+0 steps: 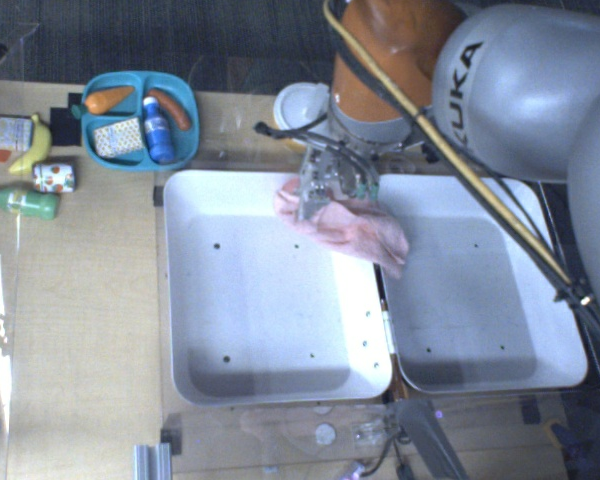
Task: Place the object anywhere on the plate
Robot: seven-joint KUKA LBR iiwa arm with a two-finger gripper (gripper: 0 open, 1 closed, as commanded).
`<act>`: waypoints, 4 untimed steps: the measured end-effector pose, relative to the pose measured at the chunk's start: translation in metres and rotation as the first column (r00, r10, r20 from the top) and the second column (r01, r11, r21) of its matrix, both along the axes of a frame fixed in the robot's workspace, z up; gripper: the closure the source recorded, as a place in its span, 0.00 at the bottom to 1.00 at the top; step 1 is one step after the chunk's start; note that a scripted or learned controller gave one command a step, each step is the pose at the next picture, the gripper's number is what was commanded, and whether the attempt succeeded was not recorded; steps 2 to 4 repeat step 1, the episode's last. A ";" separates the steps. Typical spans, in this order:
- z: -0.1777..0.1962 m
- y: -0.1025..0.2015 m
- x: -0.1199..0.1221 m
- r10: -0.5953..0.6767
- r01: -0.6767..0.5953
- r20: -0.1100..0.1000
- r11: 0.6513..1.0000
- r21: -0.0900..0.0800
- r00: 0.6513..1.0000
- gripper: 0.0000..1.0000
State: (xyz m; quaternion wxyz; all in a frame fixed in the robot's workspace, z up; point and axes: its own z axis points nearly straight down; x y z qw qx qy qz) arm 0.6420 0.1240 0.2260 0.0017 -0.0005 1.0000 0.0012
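Pink cloth [352, 230] hung crumpled just below the gripper [332, 190], its long axis slanting from the fingers down toward the right, draped across the seam between the left bin [230, 368] and the right bin [500, 358]. One end sat pinched between the fingers. Above the gripper rose the wrist's orange band [390, 48], the grey arm [540, 88] reaching in from the right, pointing steeply downward.

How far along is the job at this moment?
Done: the pincer has reached the pink cloth at the far edge of the left bin. In hand: the cloth's top bunches up at the pincer, its tail draped over the divide toward the right bin. Left: placing it on a plate.
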 end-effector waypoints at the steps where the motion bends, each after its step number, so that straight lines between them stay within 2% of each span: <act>1: 0.000 0.000 0.000 0.000 0.000 0.001 1.000 0.000 1.000 0.00; 4: 0.000 0.000 0.000 0.000 0.000 0.001 1.000 0.000 1.000 0.00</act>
